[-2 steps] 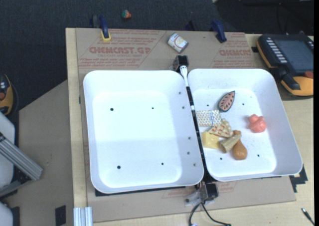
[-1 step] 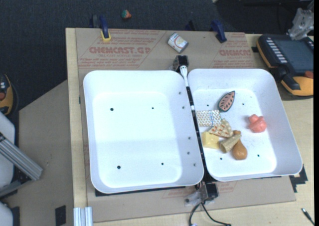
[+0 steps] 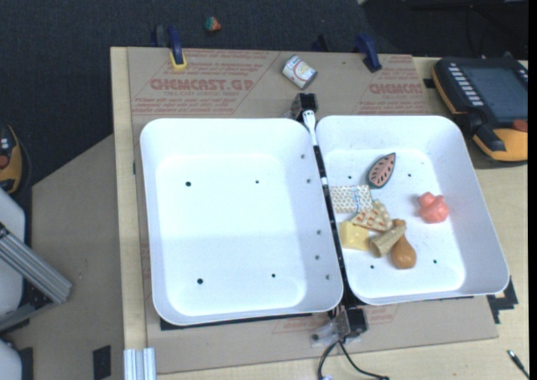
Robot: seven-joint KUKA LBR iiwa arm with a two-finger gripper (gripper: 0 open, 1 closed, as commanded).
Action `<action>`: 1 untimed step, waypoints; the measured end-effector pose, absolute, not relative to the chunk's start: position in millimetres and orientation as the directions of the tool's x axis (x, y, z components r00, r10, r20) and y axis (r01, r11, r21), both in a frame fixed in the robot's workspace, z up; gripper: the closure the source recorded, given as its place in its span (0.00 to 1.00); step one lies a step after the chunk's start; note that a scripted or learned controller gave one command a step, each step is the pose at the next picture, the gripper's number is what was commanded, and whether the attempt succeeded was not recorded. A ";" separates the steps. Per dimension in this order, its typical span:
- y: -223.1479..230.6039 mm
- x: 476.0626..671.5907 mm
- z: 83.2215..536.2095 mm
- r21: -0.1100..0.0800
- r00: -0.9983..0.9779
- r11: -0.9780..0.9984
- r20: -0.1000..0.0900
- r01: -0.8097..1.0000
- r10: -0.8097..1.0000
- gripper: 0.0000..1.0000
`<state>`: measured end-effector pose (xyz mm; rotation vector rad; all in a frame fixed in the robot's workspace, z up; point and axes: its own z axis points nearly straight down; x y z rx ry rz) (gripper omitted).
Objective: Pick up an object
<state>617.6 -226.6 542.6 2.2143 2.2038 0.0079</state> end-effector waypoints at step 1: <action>-195.1 668.3 446.9 -0.007 -0.004 0.004 0.003 1.000 1.000 1.00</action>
